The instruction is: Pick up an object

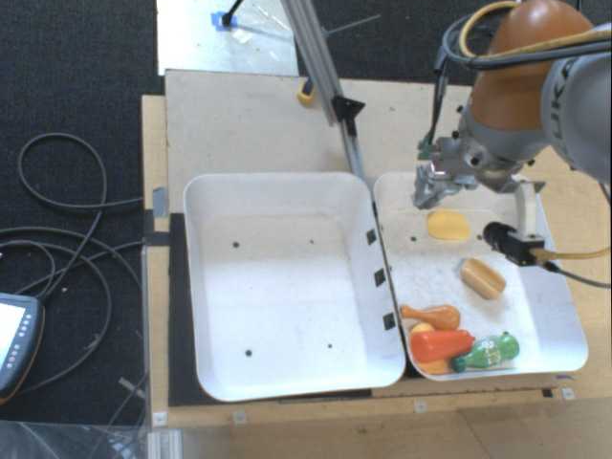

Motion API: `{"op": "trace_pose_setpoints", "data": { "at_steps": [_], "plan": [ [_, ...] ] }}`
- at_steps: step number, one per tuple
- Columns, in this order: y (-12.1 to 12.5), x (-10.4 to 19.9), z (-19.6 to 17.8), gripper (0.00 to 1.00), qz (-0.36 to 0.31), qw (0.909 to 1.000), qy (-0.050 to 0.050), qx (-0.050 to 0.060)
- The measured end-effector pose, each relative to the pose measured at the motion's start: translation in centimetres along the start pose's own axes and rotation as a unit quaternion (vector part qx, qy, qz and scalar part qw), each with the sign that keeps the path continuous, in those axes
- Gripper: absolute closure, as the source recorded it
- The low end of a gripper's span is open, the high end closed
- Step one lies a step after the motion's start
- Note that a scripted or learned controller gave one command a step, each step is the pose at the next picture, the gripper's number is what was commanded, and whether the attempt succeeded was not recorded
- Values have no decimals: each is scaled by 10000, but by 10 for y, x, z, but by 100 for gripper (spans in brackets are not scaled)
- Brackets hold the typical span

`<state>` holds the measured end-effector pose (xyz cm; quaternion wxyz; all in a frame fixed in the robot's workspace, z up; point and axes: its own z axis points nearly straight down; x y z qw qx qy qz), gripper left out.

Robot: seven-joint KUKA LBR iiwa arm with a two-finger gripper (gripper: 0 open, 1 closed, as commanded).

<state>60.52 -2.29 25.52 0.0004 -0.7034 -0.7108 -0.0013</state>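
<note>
While the gripper (427,191) hangs over the far end of the right bin (564,347), just left of a flat yellow piece (448,225), whether it is open or closed cannot be told from this slant. Nothing is seen held. The pickable things all lie in this bin: the yellow piece nearest the tool, a tan bun-shaped item (483,278) farther toward the near side, then a cluster of an orange drumstick (432,316), a red-orange piece (441,344) and a green bottle (488,352) packed against the near rim. The left bin (206,256) holds none of them. The yellow piece looks the best target, lying alone. A good attempt would centre above it, descend straight, and close only once low enough, since it appears thin and apt to slip.
</note>
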Motion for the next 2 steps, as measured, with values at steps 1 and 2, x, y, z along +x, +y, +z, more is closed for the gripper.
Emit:
{"op": "trace_pose_setpoints", "data": {
  "at_steps": [1, 2],
  "plan": [
    [-1, 49, 12, 100, -1, 10000, -1, 7],
    [-17, 97, 16, 100, 0, 10000, -2, 14]
  ]
}}
